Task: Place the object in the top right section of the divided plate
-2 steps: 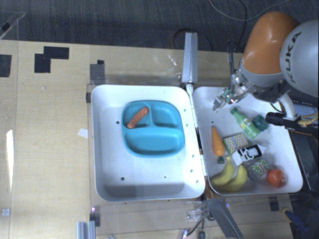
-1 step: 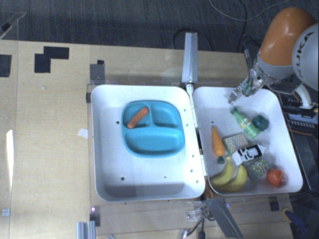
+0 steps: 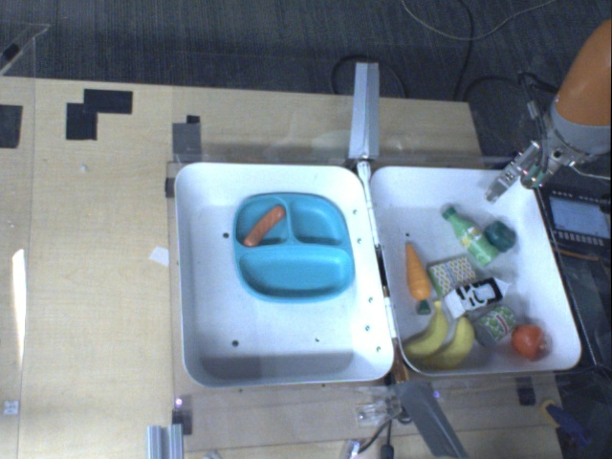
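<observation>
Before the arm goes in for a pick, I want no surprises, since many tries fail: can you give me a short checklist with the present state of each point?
1. Top right section of the blue divided plate free: ok, nothing lies in it.
2. Top left section: a sausage lies there, apart from the target: ok.
3. Tool clear of the items: ok, it sits over the right bin's far right corner, nothing seen between its fingers.
4. Tool open or shut: cannot tell.
5. Carrot reachable: ok, it lies mostly alone near the divider.
6. Bananas, tomato, green bottle spaced out: not ok, crowded among packets.
</observation>
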Available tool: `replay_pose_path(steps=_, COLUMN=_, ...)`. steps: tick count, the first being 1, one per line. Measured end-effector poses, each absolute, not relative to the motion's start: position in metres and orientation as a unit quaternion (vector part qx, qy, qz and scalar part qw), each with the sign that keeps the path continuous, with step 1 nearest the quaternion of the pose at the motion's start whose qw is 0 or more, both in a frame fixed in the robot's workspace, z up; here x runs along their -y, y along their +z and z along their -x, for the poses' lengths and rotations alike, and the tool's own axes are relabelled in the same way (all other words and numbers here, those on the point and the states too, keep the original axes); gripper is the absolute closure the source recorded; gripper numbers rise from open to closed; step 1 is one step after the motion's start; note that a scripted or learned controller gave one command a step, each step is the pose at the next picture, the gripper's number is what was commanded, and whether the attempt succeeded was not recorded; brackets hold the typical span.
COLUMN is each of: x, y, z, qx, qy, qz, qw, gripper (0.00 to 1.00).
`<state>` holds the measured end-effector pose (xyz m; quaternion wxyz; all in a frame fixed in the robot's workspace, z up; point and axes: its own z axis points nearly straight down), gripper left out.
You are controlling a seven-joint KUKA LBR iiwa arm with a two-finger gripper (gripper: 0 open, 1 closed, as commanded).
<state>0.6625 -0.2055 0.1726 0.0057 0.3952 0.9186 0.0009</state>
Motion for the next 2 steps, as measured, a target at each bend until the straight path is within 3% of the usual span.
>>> replay_pose_path(steps=1, x=0.2043, y=0.1866, z=-0.6655, qx=-0.919, qy=0.0029, qz=-0.395, qw=0.011, gripper=1.00)
replay_pose_path(steps=2, x=0.2042, y=0.1865, z=-0.6655, qx=-0.919, qy=0.0028, qz=-0.395, qw=0.011, gripper=0.00)
